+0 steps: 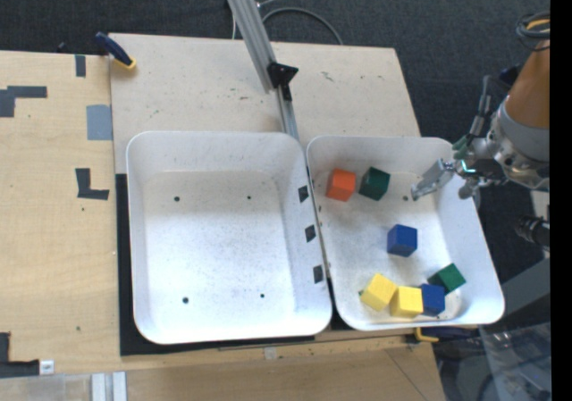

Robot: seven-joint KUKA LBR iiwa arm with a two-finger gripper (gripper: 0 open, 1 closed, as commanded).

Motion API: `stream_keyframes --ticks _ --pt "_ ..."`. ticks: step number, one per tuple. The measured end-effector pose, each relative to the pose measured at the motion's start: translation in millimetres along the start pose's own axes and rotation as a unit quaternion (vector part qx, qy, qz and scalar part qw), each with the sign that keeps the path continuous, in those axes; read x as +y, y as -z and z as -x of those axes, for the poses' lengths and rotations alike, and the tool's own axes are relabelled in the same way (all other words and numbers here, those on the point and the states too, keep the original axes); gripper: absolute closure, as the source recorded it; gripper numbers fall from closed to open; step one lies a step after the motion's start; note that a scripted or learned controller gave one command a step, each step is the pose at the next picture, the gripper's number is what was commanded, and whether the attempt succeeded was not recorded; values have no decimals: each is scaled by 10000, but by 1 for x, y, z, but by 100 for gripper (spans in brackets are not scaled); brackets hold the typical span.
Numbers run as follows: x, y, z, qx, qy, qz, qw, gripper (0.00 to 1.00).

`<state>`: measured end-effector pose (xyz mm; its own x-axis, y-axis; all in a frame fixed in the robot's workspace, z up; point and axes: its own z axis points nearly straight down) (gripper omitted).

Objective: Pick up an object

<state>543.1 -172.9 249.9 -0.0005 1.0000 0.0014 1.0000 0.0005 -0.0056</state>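
Gripper (444, 178) hangs at right bin's (478, 247) far edge, fingers apparently spread and empty; nearest blocks, green (374, 183) and orange (340, 185), sit close together, so a descent may nudge both.

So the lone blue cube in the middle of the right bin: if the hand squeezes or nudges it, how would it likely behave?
The blue cube looks like a small rigid block, so it probably keeps its shape when squeezed. Its flat faces suggest it slides rather than rolls if nudged. It sits apart from the other blocks on the right bin floor, so the hand likely has room on both sides.
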Motion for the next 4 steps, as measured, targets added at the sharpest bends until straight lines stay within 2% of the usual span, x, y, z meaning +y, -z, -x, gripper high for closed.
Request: stream_keyframes --ticks 1,3,4 --pt "1 2 0 -7 9 22 10000 0" --pt "5 -119 -10 2 7 -13 10000 0" --pt "4 -161 -11 -8 4 5 10000 0"
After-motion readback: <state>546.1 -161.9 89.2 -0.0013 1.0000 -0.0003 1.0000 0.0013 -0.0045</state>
